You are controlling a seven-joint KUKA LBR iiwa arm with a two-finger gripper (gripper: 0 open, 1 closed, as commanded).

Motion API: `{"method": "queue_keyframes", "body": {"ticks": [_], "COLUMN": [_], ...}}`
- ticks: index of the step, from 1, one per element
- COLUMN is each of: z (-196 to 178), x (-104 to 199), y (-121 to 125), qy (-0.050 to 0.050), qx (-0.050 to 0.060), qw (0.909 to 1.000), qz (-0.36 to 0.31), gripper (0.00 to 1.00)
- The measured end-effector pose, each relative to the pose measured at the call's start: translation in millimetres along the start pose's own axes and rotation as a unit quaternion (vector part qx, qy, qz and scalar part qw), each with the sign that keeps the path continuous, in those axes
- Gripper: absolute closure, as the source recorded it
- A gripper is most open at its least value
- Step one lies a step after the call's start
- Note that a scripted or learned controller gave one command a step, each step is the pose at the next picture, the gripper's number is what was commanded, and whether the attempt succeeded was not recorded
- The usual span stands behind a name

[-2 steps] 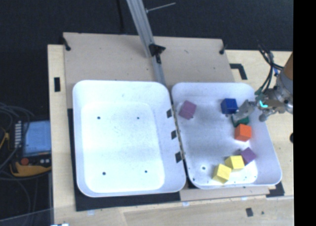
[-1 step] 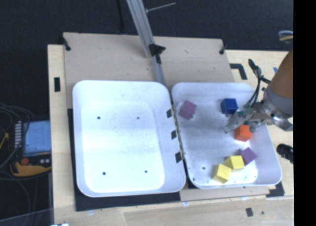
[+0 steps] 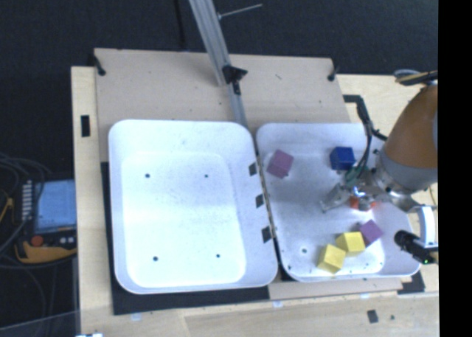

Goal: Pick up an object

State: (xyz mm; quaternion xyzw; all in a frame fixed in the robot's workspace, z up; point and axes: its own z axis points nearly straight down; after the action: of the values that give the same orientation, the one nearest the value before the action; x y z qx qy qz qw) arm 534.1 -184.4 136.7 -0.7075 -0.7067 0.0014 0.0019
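My gripper (image 3: 338, 197) is low over the middle of the right bin (image 3: 295, 214), reaching in from the right. A blue block (image 3: 341, 157) lies just behind it, apart from it. A mauve block (image 3: 280, 163) sits near the bin's back left. Toward the front right are two yellow blocks (image 3: 352, 242) (image 3: 332, 257) and a purple block (image 3: 371, 231) beside them. A small red-orange piece (image 3: 358, 200) shows right next to the gripper body.
The left bin (image 3: 181, 203) stands beside the right one, with a row of black clips (image 3: 259, 199) between them. A slanted metal pole (image 3: 210, 26) rises behind the bins. The arm's orange band (image 3: 414, 133) hangs over the right bin's right edge.
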Motion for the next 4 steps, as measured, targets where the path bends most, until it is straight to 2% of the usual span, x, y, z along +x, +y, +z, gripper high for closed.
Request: {"method": "queue_keyframes", "body": {"ticks": [1,2,3,4], "z": [39.1,26.8,-33.7,-77.3], "x": [-1.5,-2.8,-2.4,-3.6], "y": [1.7,2.5,12.3,13.7], "qy": [-0.002,-0.002,-0.002,-0.002], "qx": [-0.005,-0.006,-0.006,-0.006], "qw": [1.0,1.0,1.0,1.0], "qz": [0.0,0.004,-0.002,-0.002], "gripper": [0.0,1.0,1.0,1.0]}}
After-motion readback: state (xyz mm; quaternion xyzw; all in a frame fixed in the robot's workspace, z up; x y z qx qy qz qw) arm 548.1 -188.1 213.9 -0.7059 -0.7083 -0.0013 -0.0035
